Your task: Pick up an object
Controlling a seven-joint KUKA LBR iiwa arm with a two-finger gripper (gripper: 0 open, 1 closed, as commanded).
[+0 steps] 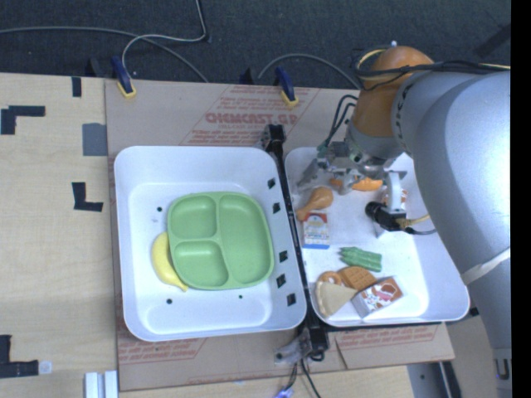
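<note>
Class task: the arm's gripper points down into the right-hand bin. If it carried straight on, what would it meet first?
Probably the brown drumstick-shaped toy just below the gripper at the shallow white right-hand bin's top-left; depth is unclear, so it might reach bare floor beside it.

A: The green plate (221, 240) looks like matt plastic, the white bins (137, 222) smooth and faintly glossy.

B: Brown cardboard (199, 114) underneath, dull; the arm's (465, 139) grey shell seems satin-finished, perhaps painted metal.

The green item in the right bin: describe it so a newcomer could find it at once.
Start at the right bin, the one the arm reaches over. Near its middle, below the small box and above the red-and-white packet, lies the green toy vegetable. It is the sole green thing there; its neighbours are orange, tan or red.
</note>
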